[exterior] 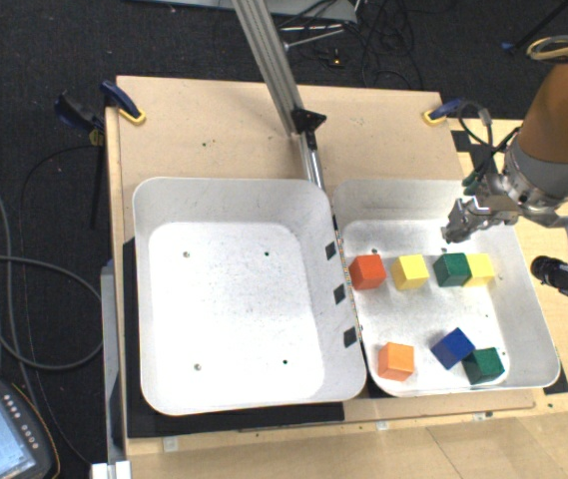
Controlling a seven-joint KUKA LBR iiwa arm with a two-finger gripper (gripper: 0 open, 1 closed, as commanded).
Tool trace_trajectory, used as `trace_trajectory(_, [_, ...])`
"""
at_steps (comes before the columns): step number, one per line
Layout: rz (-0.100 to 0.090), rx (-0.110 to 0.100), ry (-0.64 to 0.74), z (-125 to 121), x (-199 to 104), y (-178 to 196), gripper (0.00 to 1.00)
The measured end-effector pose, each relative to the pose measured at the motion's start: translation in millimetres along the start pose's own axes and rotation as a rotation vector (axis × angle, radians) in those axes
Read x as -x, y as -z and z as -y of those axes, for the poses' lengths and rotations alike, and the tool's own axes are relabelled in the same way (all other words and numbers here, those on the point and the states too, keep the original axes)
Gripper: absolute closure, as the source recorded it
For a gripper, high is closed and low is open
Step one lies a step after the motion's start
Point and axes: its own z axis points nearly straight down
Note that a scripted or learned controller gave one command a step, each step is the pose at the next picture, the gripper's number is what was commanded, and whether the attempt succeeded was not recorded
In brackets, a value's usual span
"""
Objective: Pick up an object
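A: Blocks, seven, all in right bin point(533, 312). Left bin point(154, 267) on the left, just beside it, touching along the middle.
B: Order, left to right?
A: Orange-red block point(367, 271) near left wall, then yellow block point(411, 271), green block point(452, 269) touching second yellow block point(480, 267). Front row: orange block point(396, 360), blue block point(453, 347) touching dark green block point(484, 365).
B: Gripper?
A: Gripper point(459, 228) over right bin's back part, just above and behind green block, apart from it. Nothing seen between fingers. Open or closed: cannot tell, too small and dark.
B: Arm?
A: Arm point(561, 128) reaching in from right, orange band above wrist.
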Motion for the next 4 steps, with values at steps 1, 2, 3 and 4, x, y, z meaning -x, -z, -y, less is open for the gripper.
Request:
trace_trajectory(1, [-0.003,0.000,0.006,16.1,-50.5,-1.2,1.00])
trace_trajectory(2, [-0.003,0.000,0.007,17.4,-106.3,-7.5,1.00])
trace_trajectory(3, [-0.003,0.003,0.008,25.6,-161.1,8.4,1.00])
trace_trajectory(4, [-0.003,0.003,0.008,25.9,-214.0,19.2,1.00])
